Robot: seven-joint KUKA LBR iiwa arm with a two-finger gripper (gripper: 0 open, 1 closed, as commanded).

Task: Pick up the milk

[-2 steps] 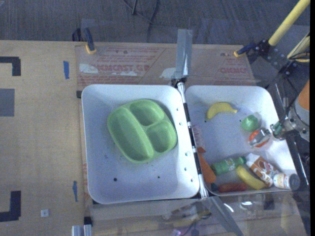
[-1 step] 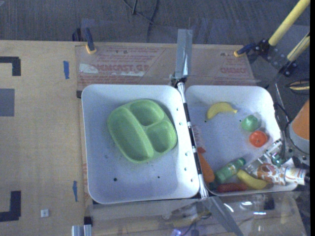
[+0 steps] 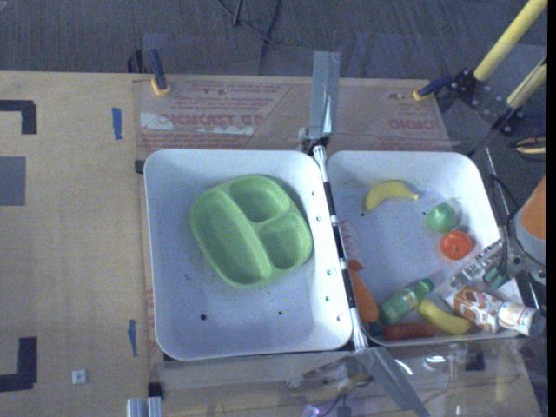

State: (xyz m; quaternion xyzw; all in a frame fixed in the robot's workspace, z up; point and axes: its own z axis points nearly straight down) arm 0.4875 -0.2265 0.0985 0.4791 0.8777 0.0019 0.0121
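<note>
Claw [image 3: 486, 263] low at right edge of frame, just above the milk [image 3: 492, 311].
Milk carton lies on its side in lower right corner of right bin [image 3: 408, 168], touching a yellow banana [image 3: 443, 317]; can't tell if claw is spread or pressed together. Green bottle [image 3: 405, 301], orange ball [image 3: 456, 245], second banana [image 3: 390, 193] nearby. Green plate [image 3: 251, 229] in left bin [image 3: 174, 259].

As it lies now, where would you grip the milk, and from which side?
The milk lies on its side in the right bin's near right corner, long axis running left to right. Probably best gripped across its narrow middle, coming from above, fingers closing front to back. A banana touches its left end and the gripper sits close behind, so room is tight.
</note>
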